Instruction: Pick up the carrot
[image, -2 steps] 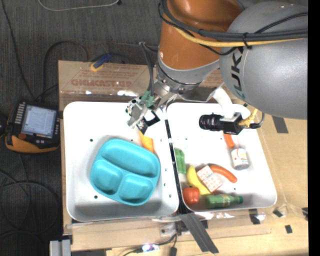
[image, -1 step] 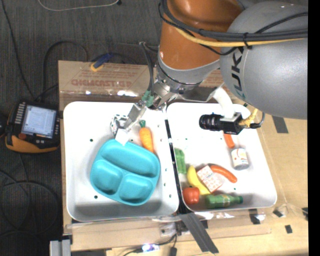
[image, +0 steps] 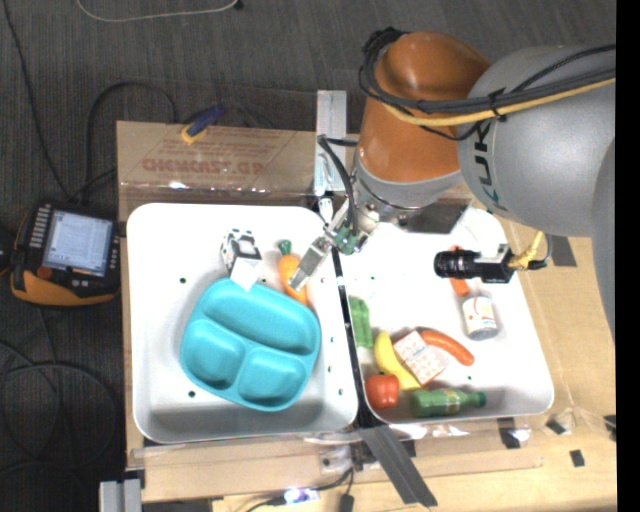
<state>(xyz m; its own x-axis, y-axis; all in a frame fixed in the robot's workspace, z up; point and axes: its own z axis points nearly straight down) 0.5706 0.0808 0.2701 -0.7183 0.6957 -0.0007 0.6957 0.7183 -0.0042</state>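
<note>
Just beside the tray's (image: 252, 345) upper rim, carrot (image: 291, 272) under the tool (image: 303, 268), grip state unclear

The arm (image: 450, 110) reaches in from the right, gripper (image: 312, 260) angled down-left.

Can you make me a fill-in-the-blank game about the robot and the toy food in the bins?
1. The carrot lies in the ____ bin, beside the teal divided plate.
2. The gripper hangs right next to the ____.
3. The yellow banana lies in the ____ bin.
4. The band above the arm's wrist is ____.

Missing words: left; carrot; right; orange
</note>
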